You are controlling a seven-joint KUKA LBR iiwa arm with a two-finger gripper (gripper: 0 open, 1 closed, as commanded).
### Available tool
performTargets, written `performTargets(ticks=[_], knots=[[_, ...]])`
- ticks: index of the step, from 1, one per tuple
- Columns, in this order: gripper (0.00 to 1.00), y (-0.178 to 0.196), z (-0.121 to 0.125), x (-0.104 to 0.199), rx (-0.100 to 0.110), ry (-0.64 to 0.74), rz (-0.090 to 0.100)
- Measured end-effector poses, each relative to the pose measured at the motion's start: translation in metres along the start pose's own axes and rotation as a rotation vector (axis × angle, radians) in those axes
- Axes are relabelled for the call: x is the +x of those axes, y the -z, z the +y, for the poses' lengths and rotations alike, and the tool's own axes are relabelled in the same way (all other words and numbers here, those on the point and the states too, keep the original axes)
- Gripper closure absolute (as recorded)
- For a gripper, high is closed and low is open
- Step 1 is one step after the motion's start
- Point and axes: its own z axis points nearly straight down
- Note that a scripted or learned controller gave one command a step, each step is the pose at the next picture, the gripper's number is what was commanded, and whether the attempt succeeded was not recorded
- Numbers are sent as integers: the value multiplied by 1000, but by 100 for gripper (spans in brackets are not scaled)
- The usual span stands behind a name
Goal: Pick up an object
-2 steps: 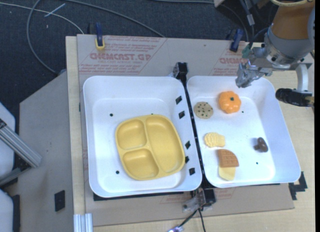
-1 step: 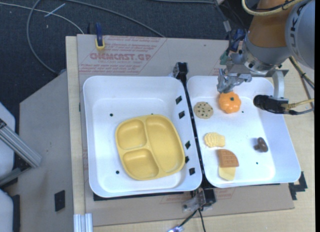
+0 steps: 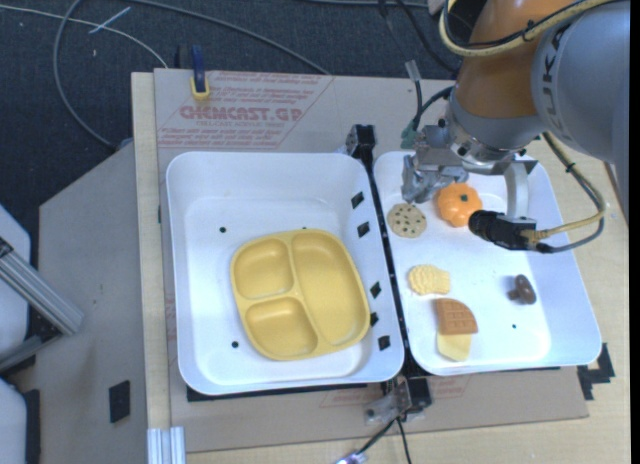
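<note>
Just beside the gripper (image 3: 425, 190), in the upper part of the right bin (image 3: 565, 327), sits an orange (image 3: 459, 206). It is small, round and bright, with a smooth, slightly glossy skin and a dark green spot on top. It looks like a moulded toy fruit. The gripper hangs close to the orange's left side, and from this angle it cannot be told whether its grip is released or clenched. Nothing shows held in it.

To the lower left of the orange, near the bin's inner wall, a flat round cookie (image 3: 407, 220) lies face up, pale tan and dotted with dark chips. Further down the bin are a pale yellow ridged piece (image 3: 428, 280) shaped like a shell and, just below it, a brown-crusted toast slice (image 3: 455, 320) with a lighter wedge at its lower end. A small dark brown lump (image 3: 522, 290) lies apart from them, towards the right wall. All these pieces rest on the bin's smooth white floor with open space between them.

The left bin (image 3: 200, 202) holds a yellow divided plate (image 3: 298, 292) of matt plastic with rounded corners and three compartments, set at a tilt to the bin's walls. Black clips (image 3: 360, 139) mark the seam where the two bins meet. Both bins sit on a printed cardboard sheet (image 3: 250, 102) covering the tabletop, and a blue and yellow clamp (image 3: 199, 74) is fixed at the sheet's far edge. The arm's orange band and grey body overhang the top right corner of the right bin and cover part of its far rim.
</note>
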Motion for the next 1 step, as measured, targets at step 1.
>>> performTargets(ticks=[1], knots=[[100, -3, -2, 56, -1, 1, 1]])
